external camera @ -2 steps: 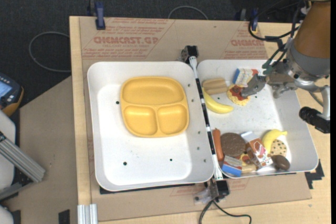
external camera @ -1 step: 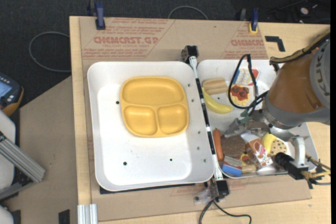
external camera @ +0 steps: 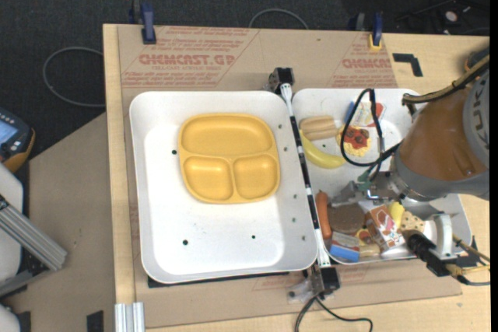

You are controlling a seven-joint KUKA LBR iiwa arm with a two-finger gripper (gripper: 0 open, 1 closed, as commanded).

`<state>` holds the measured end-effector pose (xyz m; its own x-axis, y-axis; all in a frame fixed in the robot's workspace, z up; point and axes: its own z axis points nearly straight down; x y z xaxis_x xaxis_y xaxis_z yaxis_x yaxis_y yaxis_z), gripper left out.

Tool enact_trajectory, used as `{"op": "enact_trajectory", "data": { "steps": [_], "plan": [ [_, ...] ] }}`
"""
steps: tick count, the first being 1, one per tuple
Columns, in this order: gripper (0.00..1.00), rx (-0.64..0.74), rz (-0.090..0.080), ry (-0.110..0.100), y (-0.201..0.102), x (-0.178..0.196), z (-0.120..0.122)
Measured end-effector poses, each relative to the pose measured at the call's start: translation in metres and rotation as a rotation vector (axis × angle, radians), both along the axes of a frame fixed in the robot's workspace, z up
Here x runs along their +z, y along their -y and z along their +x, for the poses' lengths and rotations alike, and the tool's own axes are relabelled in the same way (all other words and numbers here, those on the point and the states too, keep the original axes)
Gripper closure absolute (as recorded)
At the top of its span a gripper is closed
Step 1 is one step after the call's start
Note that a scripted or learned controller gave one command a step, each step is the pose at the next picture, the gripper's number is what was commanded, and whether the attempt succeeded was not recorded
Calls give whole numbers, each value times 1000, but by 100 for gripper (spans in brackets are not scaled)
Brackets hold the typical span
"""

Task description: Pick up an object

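Two shallow white bins sit side by side on the brown surface (external camera: 233,58), which carries red printed lettering and is clamped at its far edge by two blue clamps (external camera: 145,18). The left bin (external camera: 156,206) holds a yellow divided tray (external camera: 229,156) with one long compartment toward the far side and two smaller ones nearer the camera; it lies in the far half of that bin, with bare white floor around it. The right bin (external camera: 327,101) is crowded: a tan bread-like roll (external camera: 317,125) lies near the far left corner, a yellow banana (external camera: 320,155) curves just beside it on the near side, and a small white item with a red and yellow pattern (external camera: 357,139) rests next to them under a loop of black cable. Along the bin's left wall lies an orange-red carrot-shaped piece (external camera: 324,215), and beside it a dark brown block (external camera: 348,217), a blue piece (external camera: 345,253) and some colourful packets (external camera: 385,228) are heaped together at the near end. The grey arm with its orange band (external camera: 442,138) reaches in from the right and hangs over this heap. The gripper (external camera: 372,189) sits low above the brown block and the packets, but whether its fingers are spread or pressed together cannot be told, since the wrist hides them.
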<state>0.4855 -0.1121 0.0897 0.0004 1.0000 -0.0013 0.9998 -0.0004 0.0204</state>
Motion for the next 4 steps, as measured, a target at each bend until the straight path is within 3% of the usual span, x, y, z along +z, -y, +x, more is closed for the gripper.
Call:
{"op": "enact_trajectory", "data": {
  "steps": [1,2,3,4],
  "plan": [
    [0,3,-5,-5,50,26,132],
    [0,5,-1,-20,-19,-5,132],
    [100,1,-4,-15,-14,9,133],
    [0,-2,-9,-16,-11,9,133]
  ]
}}
